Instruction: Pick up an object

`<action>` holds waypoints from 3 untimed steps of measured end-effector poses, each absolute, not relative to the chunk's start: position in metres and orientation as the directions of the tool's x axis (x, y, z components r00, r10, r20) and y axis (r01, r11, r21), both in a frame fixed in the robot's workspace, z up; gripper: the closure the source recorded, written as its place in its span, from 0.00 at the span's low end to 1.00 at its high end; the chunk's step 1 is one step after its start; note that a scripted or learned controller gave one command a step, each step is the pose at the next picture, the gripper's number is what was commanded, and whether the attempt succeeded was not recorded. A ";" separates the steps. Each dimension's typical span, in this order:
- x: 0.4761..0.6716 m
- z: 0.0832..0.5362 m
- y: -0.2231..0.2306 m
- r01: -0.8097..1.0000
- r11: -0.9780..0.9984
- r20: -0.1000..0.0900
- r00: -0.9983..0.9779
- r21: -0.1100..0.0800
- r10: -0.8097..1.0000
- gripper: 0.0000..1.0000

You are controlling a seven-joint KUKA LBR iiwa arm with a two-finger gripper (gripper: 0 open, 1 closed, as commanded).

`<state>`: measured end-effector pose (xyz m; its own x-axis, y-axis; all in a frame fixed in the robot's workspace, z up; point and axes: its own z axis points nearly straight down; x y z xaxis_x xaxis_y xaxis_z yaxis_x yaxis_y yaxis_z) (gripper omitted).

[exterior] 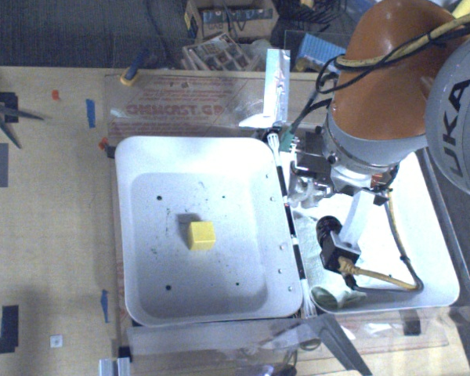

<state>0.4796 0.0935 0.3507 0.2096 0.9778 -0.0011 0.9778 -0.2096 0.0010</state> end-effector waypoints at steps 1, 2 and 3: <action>0.480 0.435 0.116 0.991 0.131 -0.001 -0.131 0.001 0.991 1.00; 0.480 0.445 0.118 0.991 0.135 -0.002 -0.135 0.003 0.991 1.00; 0.481 0.455 0.120 0.990 0.138 -0.003 -0.138 0.006 0.990 1.00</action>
